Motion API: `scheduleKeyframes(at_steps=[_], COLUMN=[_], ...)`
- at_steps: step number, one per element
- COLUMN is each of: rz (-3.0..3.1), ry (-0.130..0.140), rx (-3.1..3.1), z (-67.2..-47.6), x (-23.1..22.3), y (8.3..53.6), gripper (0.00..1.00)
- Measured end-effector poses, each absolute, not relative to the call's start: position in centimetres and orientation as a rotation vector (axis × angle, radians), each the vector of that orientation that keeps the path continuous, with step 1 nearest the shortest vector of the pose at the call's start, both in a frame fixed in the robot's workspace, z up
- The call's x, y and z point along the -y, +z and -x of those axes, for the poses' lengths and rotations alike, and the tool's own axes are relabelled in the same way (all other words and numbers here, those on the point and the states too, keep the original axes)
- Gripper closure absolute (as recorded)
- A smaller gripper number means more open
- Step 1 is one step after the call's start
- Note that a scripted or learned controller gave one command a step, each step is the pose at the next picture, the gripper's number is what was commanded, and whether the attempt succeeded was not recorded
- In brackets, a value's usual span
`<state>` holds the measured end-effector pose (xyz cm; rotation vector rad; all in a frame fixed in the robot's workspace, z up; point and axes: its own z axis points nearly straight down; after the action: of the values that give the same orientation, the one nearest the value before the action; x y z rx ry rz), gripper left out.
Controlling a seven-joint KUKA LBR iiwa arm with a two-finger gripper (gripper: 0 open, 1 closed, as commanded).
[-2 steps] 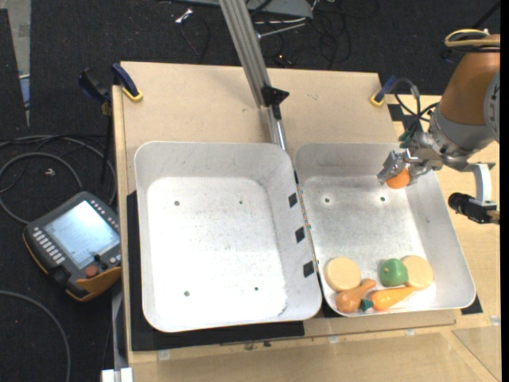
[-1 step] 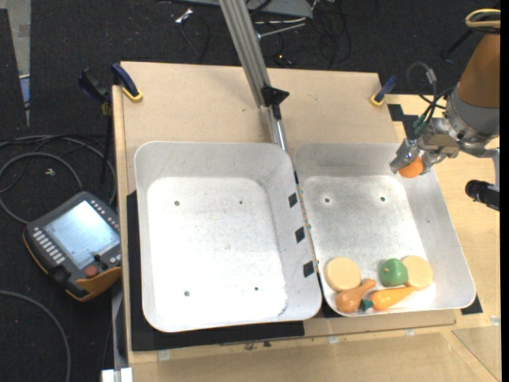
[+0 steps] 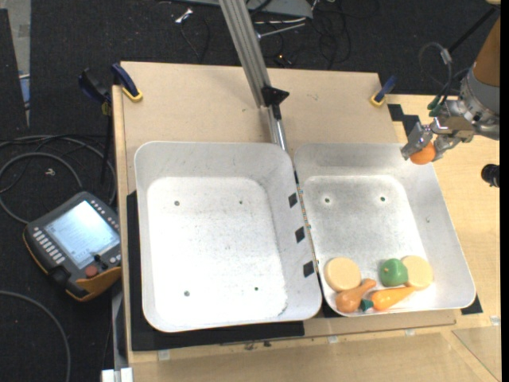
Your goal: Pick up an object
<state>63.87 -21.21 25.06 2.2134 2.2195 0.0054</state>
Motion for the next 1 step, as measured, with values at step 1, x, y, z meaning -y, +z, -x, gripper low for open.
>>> scheduleKeyframes(at_steps=[1], rz=[-2.216], ry=[-0.001], rx=[-2.231], z=[-61.5], x=[16.14], y=[23.82], gripper=[1.0])
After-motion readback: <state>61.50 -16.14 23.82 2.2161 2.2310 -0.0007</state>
